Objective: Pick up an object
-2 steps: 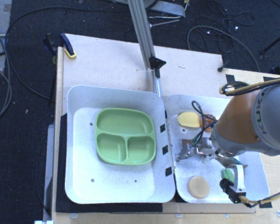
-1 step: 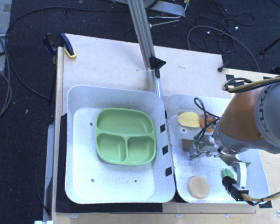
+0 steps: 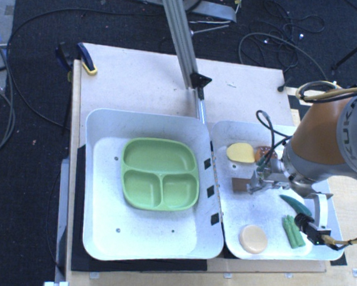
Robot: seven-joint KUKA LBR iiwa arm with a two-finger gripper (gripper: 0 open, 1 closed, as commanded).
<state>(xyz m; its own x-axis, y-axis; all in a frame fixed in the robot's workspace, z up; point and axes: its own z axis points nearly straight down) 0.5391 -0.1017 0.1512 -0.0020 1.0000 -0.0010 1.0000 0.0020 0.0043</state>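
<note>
Looking down on the desk [image 3: 147, 79], we take the green divided tray [image 3: 161, 173] in the left bin [image 3: 95, 225] as our landmark: to its right, in the right bin [image 3: 268, 251], the arm [image 3: 330, 135] reaches down with its pincer [image 3: 254, 184] low over the bin floor, just below a yellow object [image 3: 241, 153]. We cannot tell how the pincer is set. Farther right of the tray lie a round cream object [image 3: 253, 238], a green ridged piece [image 3: 294, 231] and a teal piece [image 3: 296, 204].
</note>
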